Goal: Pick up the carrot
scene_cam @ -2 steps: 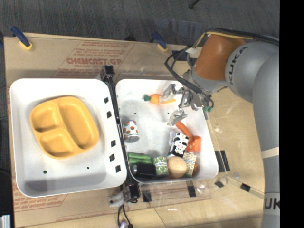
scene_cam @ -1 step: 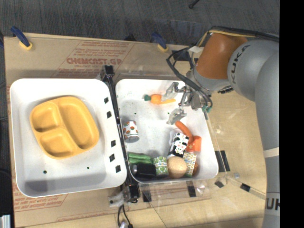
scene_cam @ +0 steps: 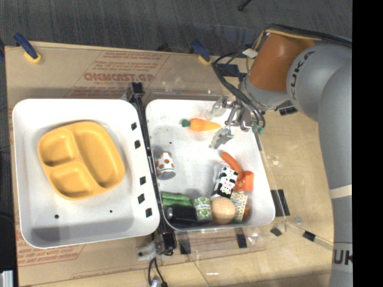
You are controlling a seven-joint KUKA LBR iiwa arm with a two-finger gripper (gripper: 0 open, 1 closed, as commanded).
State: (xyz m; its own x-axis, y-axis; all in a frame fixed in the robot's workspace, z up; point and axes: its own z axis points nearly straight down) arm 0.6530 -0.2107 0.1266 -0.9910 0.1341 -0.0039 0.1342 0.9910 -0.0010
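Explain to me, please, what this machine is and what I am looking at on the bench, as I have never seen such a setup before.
This is one picture from a camera fixed above a bench, looking down at a slant. The grey machine with the orange band is a robot arm reaching in from the right; its two-finger gripper hangs over the right bin. Its job is to pick up the carrot, which lies in that bin just left of the gripper, not held. Toy food and a small can lie nearer the front of the same bin. The left bin holds a yellow divided tray.
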